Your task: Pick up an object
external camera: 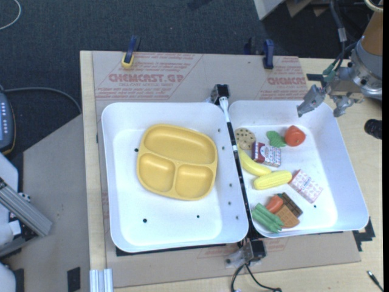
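The gripper (326, 100) hangs over the far right corner of the right bin (351, 181), fingers spread, nothing between them. Nearest below lies the toy tomato (295, 135), likely light, hard and smooth plastic (it could roll or squirt free), so take it across its middle. A green leafy piece (275, 139) touches its left side and may catch a finger. Cookie (244, 138), banana (253, 164), corn (272, 179) and wrapped packets crowd nearby; the left bin (121, 181) holds a yellow divided plate (177, 161)
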You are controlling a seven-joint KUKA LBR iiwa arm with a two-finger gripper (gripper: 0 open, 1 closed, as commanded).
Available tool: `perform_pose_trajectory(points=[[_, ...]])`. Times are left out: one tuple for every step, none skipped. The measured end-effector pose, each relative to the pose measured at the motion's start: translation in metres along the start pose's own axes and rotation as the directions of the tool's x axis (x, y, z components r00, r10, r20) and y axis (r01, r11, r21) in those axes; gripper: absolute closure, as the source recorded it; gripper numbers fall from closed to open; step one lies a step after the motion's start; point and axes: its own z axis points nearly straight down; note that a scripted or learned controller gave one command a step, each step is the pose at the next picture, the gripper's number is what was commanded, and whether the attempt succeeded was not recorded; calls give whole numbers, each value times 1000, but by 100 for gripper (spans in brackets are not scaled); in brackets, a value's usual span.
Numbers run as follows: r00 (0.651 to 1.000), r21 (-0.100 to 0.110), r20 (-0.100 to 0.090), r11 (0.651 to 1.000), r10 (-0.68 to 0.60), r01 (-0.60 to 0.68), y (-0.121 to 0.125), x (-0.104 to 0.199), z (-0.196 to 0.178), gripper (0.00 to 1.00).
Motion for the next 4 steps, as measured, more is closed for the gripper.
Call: perform_pose_trajectory(points=[[1000, -12, 2, 1000, -3, 3, 2, 0, -7, 0], [1000, -6, 1, 1000, -1, 2, 2, -2, 36, 0], [1000, -5, 1, 1000, -1, 1, 0, -7, 81, 0], [1000, -3, 0, 1000, -2, 2, -1, -1, 144, 0]])
